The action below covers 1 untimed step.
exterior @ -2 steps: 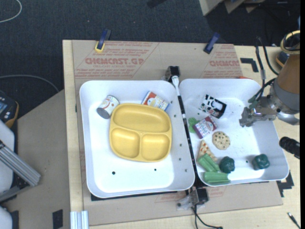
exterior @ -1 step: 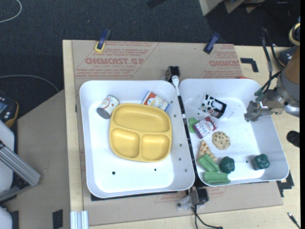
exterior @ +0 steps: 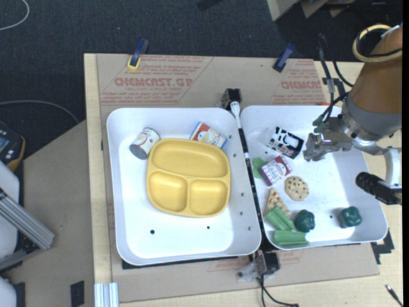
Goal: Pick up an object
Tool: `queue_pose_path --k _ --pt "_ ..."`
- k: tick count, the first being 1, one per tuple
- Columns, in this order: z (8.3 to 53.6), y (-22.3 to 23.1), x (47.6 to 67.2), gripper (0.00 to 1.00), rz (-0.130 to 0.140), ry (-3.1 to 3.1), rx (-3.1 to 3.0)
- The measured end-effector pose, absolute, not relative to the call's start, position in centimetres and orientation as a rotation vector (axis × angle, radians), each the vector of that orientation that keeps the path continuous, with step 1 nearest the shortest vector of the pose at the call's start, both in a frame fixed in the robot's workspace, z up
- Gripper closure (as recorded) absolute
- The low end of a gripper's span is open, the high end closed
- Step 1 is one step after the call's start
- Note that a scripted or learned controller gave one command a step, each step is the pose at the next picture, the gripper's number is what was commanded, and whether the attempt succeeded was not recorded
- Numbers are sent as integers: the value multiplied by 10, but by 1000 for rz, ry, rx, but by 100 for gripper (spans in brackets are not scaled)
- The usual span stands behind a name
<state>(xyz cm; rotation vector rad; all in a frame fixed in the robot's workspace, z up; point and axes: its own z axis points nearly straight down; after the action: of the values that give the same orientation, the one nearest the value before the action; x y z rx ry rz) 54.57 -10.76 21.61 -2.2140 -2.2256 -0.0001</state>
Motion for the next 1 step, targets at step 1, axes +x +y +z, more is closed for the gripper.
queue_pose_path --k 1 --pt "226 -52 566 100 -7 -2231 -2215"
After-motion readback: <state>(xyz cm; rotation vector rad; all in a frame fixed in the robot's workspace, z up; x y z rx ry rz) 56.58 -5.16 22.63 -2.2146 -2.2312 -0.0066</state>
